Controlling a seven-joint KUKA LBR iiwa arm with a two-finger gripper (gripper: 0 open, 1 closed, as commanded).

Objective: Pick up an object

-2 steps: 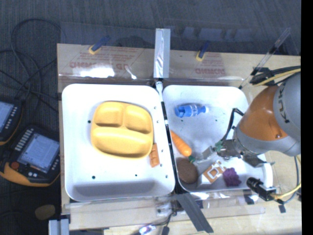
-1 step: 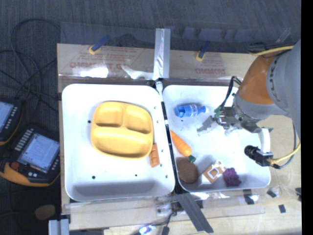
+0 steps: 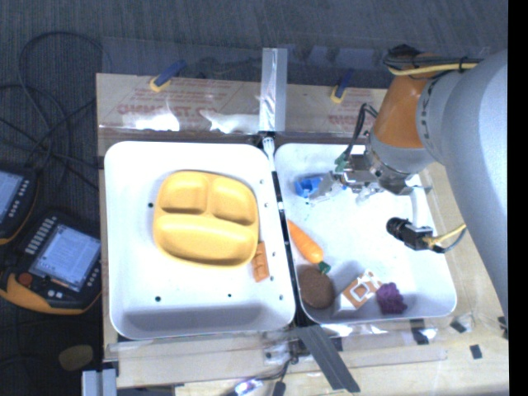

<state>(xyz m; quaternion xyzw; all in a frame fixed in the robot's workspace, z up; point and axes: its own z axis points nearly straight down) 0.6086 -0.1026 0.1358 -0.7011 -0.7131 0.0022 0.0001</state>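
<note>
My gripper (image 3: pixel 345 181) hangs low over the far left part of the right bin (image 3: pixel 429 299), under the orange-banded wrist. Just to its left lies a small blue object (image 3: pixel 308 186), close to the gripper but seemingly apart from it. A carrot (image 3: pixel 304 242) lies slantwise along the bin's left wall. Along the near wall sit a brown round object (image 3: pixel 315 288), an orange-and-white block (image 3: pixel 360 291) and a purple bunch of grapes (image 3: pixel 392 299).
The left bin (image 3: pixel 124 304) holds a yellow divided plate (image 3: pixel 205 217) and a small orange piece (image 3: pixel 261 262) by its right wall. A black cable end (image 3: pixel 406 231) hangs over the right bin. Handheld pendants (image 3: pixel 49 258) lie left of the bench.
</note>
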